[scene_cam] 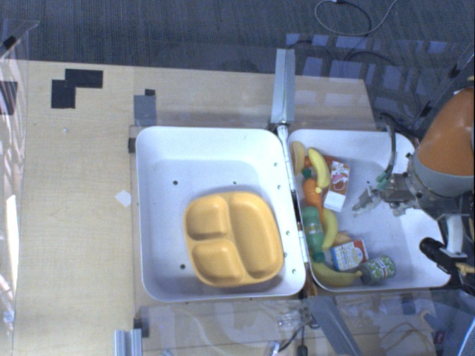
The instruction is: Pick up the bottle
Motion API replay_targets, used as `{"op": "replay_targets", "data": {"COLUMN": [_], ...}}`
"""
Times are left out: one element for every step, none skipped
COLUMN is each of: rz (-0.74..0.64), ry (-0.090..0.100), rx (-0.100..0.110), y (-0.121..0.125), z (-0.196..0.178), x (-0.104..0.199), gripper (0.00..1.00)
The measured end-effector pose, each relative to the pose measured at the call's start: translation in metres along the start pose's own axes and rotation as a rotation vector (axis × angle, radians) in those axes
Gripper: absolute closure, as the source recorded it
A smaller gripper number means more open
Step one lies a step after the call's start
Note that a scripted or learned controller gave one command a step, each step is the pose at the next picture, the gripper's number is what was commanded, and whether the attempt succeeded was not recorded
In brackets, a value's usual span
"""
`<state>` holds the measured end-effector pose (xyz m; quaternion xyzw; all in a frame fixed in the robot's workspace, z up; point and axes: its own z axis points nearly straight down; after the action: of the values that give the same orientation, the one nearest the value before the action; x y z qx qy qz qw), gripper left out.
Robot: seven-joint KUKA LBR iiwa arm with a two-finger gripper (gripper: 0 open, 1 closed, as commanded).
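The gripper (369, 197) hangs over bare floor in the middle of the right-hand bin (415, 273), nothing between its tips; whether it is set wide or narrow I cannot tell from this slant

The bottle (313, 227), which I take to be the green one, lies to the view's left of the gripper and a little nearer the camera, against the bin wall farthest from the arm; its long axis seems to run along that wall, roughly crosswise to the line from gripper to bottle; an orange piece (312, 192) sits just beyond its far end, and I cannot say whether that is its cap or a separate thing

It is crowded: a banana (318, 167) lies beyond it on the gripper's side, a second banana (334, 275) curls round its near end, and a small carton (346, 255) stands just beside it toward the gripper; a red-and-white pack (338, 176) lies between gripper and wall, and a green can (378, 268) sits nearer the camera than the gripper; in my judgement the reach must go leftward and close across the bottle's narrow width

The carton, pack and can carry printing, but none of it can be read; the yellow divided tray (234, 237) sits in the other bin (159, 199), well apart from the gripper, on the worktop (74, 199)
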<state>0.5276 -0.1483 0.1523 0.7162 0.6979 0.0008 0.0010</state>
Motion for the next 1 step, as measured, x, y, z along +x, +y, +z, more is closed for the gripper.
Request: {"op": "replay_targets", "data": {"rz": [0.002], "ry": [-0.002], "rx": [-0.005], "y": [-0.036], "z": [0.0586], "x": [0.0561], "gripper": [0.0]}}
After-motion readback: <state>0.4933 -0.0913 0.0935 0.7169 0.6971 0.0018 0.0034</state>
